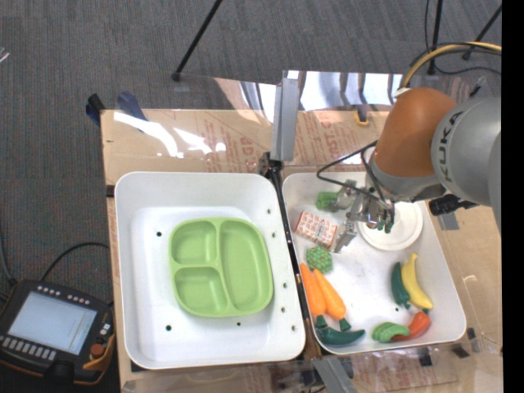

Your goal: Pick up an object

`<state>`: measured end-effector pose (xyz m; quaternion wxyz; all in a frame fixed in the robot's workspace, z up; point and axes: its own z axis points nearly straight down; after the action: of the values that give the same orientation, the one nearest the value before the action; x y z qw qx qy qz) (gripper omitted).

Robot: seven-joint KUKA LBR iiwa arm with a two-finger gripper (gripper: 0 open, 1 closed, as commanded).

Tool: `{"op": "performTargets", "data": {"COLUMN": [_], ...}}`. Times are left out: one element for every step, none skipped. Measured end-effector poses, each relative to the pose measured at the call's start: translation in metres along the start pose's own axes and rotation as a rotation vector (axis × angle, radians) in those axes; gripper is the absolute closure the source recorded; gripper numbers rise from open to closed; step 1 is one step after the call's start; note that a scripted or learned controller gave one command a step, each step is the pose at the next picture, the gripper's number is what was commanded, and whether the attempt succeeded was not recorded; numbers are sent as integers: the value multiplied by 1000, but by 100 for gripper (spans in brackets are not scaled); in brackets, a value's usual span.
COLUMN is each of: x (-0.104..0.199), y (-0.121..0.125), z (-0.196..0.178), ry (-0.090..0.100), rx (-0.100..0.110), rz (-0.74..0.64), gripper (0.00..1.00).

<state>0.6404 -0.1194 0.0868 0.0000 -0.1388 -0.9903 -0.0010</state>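
The grey arm with the orange band (417, 133) is reaching in from the right and is hanging over the far part of the right bin (453, 289), with its gripper (360, 219) pointing down toward the bin floor. The fingers (347, 237) are looking slightly spread and nothing is sitting between them, so they are released; one fingertip is hovering just beside the small patterned box (316, 228), which is lying tilted near the left wall of this bin. A white round lid (395, 228) is lying just to the right of the gripper, partly covered by it. A green leafy piece (327, 200) is sitting at the far side of the box, and a small green broccoli (319, 259) is resting at its near side. Two orange carrots (322, 294) are lying side by side nearer to the camera, and a dark green pepper (340, 334) is lying at the near edge. On the right side of the bin a yellow banana (416, 282) is lying beside a dark green cucumber (398, 285), and a red chili (417, 324) with a green pea pod (388, 331) are resting in the near right corner. The left bin (135, 219) is carrying a light green divided plate (220, 266) in its middle. Both bins are standing on the desk (164, 142), and a teach pendant (53, 326) is lying on the floor at the near left
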Motion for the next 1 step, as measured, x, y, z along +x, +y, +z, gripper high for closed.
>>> {"op": "performTargets", "data": {"x": [61], "y": [-100], "z": [1], "ry": [1], "rx": [3], "rz": [-25], "gripper": [0]}}
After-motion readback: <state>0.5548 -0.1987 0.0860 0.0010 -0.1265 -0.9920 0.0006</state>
